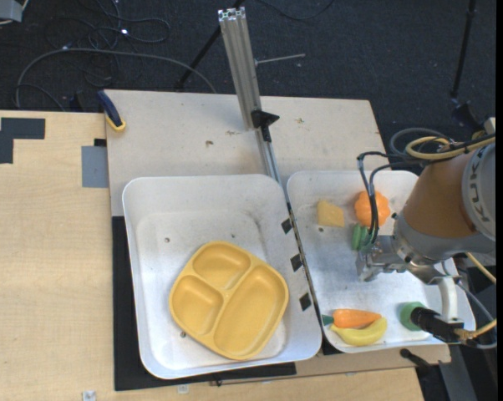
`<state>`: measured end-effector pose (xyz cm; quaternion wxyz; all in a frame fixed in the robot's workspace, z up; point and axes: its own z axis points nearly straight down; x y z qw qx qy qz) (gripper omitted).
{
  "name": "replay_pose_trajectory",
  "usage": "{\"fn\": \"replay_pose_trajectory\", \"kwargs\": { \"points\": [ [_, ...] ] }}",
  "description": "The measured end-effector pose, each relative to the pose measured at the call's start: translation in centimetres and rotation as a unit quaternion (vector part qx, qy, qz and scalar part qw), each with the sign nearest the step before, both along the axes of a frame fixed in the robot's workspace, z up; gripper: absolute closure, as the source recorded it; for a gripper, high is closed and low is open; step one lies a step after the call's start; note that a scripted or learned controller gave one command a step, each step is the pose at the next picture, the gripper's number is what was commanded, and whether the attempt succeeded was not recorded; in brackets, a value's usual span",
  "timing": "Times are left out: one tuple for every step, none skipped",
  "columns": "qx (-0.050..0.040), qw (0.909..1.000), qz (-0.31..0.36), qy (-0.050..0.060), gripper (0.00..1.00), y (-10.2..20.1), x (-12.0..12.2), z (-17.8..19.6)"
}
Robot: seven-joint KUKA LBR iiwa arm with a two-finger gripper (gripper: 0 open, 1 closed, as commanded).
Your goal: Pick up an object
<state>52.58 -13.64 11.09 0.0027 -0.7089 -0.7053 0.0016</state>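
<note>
Camera view: gripper (pixel 375 267) low in the right bin (pixel 343 324), finger state cannot be told. Orange ball (pixel 371 208) and green piece (pixel 359 236) just beyond it; carrot (pixel 356 317) lies crosswise on the near side.

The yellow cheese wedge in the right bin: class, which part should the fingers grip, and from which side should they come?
Grip the cheese wedge across its two flatter side faces, coming straight down from above. It lies apart from the orange and the bin's wall, so both faces look reachable, and a top approach probably avoids pushing it sideways.
</note>
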Motion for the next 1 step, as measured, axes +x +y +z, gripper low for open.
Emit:
{"fn": "replay_pose_trajectory", "kwargs": {
  "points": [
    [-0.0008, 1.0, 0.001, -0.003, 1.0, -0.15, -0.5, 4.35]
  ]
}}
